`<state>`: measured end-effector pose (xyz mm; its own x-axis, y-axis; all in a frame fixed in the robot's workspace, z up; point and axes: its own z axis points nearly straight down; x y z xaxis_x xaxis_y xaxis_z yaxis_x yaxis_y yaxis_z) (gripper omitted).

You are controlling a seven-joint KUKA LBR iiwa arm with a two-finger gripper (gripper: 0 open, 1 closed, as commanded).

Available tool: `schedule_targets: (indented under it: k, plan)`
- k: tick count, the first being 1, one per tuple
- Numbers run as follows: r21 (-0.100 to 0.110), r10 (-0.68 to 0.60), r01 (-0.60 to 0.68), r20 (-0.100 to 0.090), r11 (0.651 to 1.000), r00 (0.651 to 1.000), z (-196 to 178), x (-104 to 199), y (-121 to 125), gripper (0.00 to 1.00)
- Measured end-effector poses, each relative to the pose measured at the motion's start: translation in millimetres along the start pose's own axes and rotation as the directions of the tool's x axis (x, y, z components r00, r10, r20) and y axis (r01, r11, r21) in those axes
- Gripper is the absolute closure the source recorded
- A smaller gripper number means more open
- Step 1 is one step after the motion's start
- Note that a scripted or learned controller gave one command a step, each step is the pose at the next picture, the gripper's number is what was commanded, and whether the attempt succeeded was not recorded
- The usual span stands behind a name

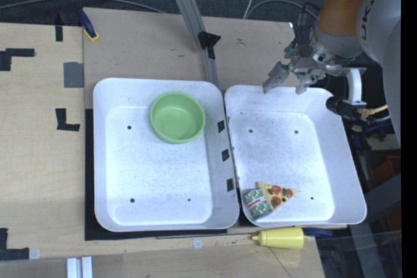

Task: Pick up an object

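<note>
A green bowl (177, 117) sits in the upper part of the left bin (111, 159). In the near left corner of the right bin (339, 159) lies a toy pizza slice (278, 194) beside a small green-and-white packet (257, 203). A yellow bottle (281, 238) lies on the bench just below the right bin. My gripper (285, 83) hangs above the far edge of the right bin, its two fingers spread open with nothing between them, well away from the pizza slice.
A grey metal pole (189, 10) slants across the bench down to the gap between the bins. Cables loop behind the bench at the top. Black tape marks dot the wooden surface at the left.
</note>
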<state>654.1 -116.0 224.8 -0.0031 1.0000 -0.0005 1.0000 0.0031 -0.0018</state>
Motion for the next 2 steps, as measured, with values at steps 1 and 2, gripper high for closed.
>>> schedule_targets:
  k: [1, 2]
  plan:
    - [0.0, 0.0, 0.0, 0.0, 1.0, 1.0, 0, 0, 0, 0.0]
    - [0.004, 0.001, -0.001, 0.001, 1.0, 1.0, 44, -1, -1, 0.0]
